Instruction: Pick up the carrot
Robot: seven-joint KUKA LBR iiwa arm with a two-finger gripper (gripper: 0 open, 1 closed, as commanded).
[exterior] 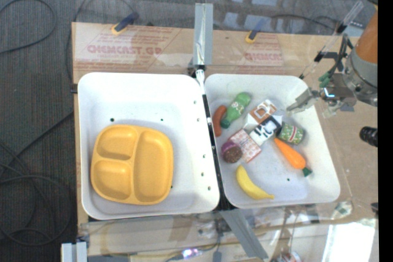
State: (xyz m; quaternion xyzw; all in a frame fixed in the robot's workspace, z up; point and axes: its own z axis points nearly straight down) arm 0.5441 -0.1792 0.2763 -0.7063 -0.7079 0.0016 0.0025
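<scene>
— Right, nearest first?
— Banana (pixel 252 185) at front of rt bin (pixel 319 190); carrot (pixel 291 154) just behind, orange, lying slantwise, green end toward front-rt, beside small round jar (pixel 292 133).
— Further back?
— Gripper (pixel 320 97) over bin's far-rt rim, well apart from carrot; nothing seen betw fingers; open or shut, can't tell.

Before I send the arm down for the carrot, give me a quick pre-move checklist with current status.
1. Carrot located in right bin: ok.
2. Carrot top uncovered: ok.
3. Room around carrot: not ok, the green can touches its upper end.
4. Pincer above carrot: not ok, it sits up and to the right, near the bin's rim.
5. Pincer free of load: cannot tell.
6. Banana apart from carrot: ok.
</scene>
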